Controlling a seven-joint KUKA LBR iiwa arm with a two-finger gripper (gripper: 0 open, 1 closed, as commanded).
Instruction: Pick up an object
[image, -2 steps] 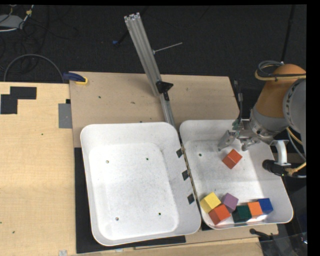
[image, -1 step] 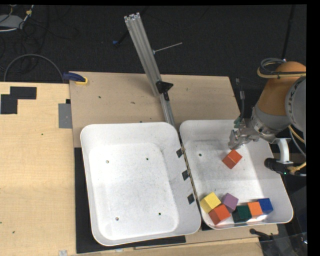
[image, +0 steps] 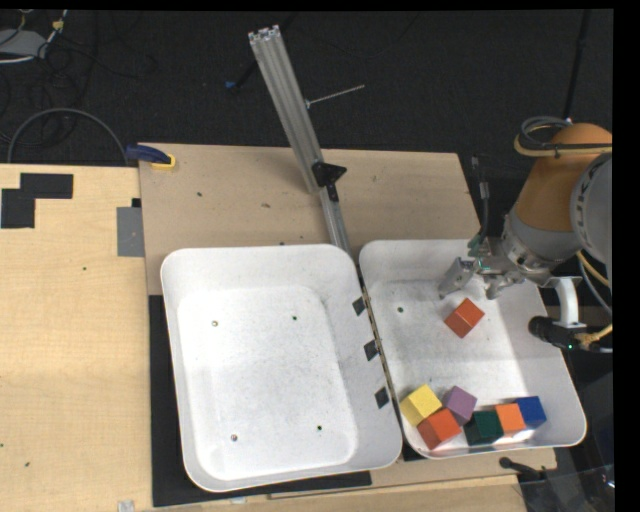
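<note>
Over on the left sits the first white bin, just bare plastic with a few dark specks, and behind it a slanted aluminium rail runs up across the wooden bench. Now the right bin, and here's the action: along its near edge a cluster of cubes, touching or nearly so, with a yellow cube, a red-orange cube just in front of it, a purple cube, a dark green cube, an orange cube and a blue cube. Well apart, nearer the middle, a lone orange-red cube lies tilted on the bin floor. Right above it the gripper hangs with fingers spread wide, nothing between them, the cube just below and free of both fingers.
</note>
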